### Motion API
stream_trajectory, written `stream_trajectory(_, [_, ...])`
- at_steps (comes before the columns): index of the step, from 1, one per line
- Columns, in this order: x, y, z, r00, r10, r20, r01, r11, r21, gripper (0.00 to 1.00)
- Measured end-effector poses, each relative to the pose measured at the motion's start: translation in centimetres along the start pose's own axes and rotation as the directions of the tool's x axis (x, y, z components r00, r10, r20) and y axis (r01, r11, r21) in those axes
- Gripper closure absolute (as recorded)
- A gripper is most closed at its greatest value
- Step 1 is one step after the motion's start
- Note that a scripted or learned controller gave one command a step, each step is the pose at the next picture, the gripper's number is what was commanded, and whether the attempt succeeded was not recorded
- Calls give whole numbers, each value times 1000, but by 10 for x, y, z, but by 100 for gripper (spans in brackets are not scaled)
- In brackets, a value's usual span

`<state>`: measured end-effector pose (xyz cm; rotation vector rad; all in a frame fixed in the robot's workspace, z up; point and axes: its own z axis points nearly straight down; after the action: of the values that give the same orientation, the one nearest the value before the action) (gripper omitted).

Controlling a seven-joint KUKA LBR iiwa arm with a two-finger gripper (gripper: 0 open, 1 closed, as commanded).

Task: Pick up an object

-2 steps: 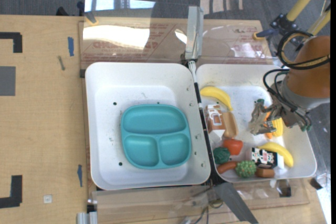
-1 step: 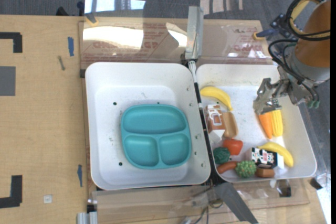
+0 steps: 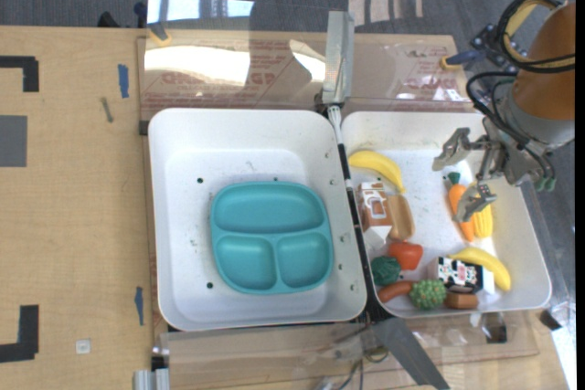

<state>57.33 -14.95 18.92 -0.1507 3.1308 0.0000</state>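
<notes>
My gripper [image 3: 468,174] hangs over the right bin [image 3: 535,237], near its right wall, with its fingers spread open and nothing between them. Just below it lie an orange carrot [image 3: 454,198] and a yellow corn cob [image 3: 481,221]; one fingertip [image 3: 478,196] sits right over the top of the corn. Further left in the same bin are a banana [image 3: 377,167] and a sandwich [image 3: 385,211].
The right bin also holds a red pepper [image 3: 405,253], two broccoli pieces [image 3: 385,269], a sausage [image 3: 395,290], a black-and-white carton [image 3: 457,272] and a second banana [image 3: 485,263]. A teal divided tray [image 3: 271,235] lies in the left bin [image 3: 174,196].
</notes>
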Motion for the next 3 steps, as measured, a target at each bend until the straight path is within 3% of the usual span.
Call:
stream_trajectory(1, [14, -50, 100, 997, -80, 4, 80, 997, 3, 0])
stream_trajectory(2, [9, -49, 86, 997, -80, 18, 79, 997, 8, 100])
stream_trajectory(3, [-73, 6, -37, 1000, 27, 15, -27, 1000, 2, 100])
